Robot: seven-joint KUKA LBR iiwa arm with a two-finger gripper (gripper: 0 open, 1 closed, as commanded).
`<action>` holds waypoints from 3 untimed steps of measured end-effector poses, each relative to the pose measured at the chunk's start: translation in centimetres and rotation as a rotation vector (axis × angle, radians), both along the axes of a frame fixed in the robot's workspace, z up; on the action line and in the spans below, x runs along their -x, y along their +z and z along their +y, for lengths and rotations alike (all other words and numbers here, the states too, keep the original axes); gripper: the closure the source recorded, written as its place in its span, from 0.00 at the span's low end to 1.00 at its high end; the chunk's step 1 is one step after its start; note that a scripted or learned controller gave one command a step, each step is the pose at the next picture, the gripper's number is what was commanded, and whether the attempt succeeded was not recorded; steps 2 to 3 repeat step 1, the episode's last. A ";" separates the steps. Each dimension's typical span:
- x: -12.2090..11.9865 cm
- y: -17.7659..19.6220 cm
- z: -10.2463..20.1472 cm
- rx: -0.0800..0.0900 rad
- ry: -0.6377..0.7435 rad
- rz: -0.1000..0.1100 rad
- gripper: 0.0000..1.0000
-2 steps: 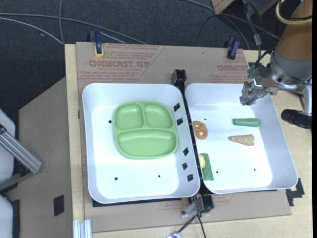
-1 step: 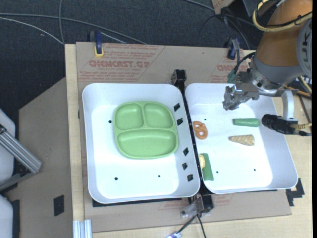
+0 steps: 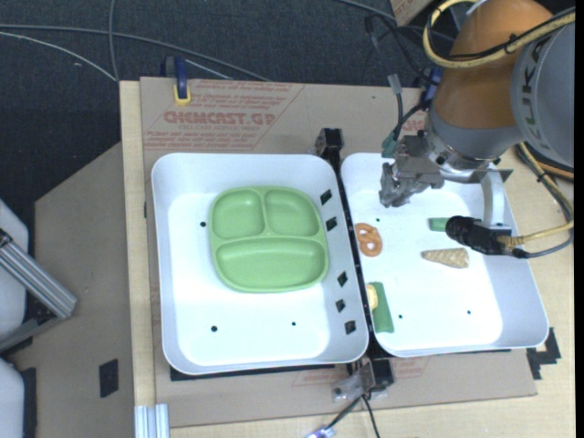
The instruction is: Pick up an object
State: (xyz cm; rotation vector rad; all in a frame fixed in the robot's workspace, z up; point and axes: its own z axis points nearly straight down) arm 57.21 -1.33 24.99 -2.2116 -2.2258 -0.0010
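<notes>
gripper (image 3: 399, 190) hangs over right bin (image 3: 511, 327), upper left part; can't tell its state from here. pretzel (image 3: 369, 238) lies just below-left, near divider. you want to centre over pretzel, descend straight, keep clear of bin wall.

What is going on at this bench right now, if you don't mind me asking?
A KUKA arm is working over the right bin, trying to pick something up. Its gripper hangs near the bin's upper left corner, above a small pretzel. Nothing is visibly between its fingers. A tan wedge-shaped piece and a green block also lie in that bin. The left bin holds a green divided plate.
</notes>
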 end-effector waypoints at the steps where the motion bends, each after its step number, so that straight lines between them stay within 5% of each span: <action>1: 1.8 0.6 5.1 0.000 0.000 0.001 1.00; 3: 1.8 0.6 5.1 0.000 0.000 0.001 1.00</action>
